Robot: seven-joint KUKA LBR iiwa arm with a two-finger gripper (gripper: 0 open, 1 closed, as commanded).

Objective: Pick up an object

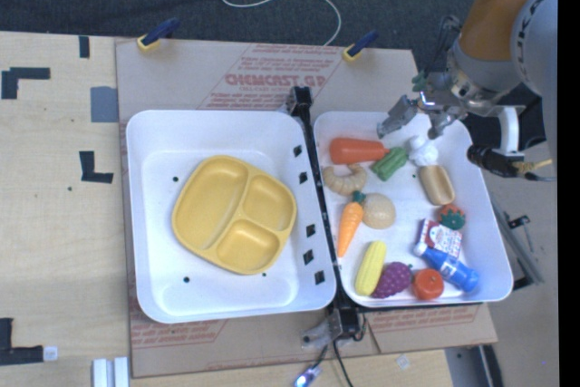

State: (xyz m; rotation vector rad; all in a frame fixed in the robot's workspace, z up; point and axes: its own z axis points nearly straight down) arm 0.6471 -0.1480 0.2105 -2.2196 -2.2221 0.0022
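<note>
Gripper (419, 120) poised over the back edge of the right bin (497, 236), fingers spread wide, nothing held between them.

The nearest candidates are found just below and toward the camera: a small white piece (423, 151) almost under the fingertips, a green pepper (390, 163) beside it to the left, and a tan bread roll (437, 184) just in front. The roll's long axis is seen running roughly front to back, slightly tilted; the pepper lies on a diagonal. A short drop is judged enough. The roll is smooth, rounded, light brown, and free of neighbours on its right side. The yellow tray (234, 213) is left alone in the left bin (149, 222).
</note>
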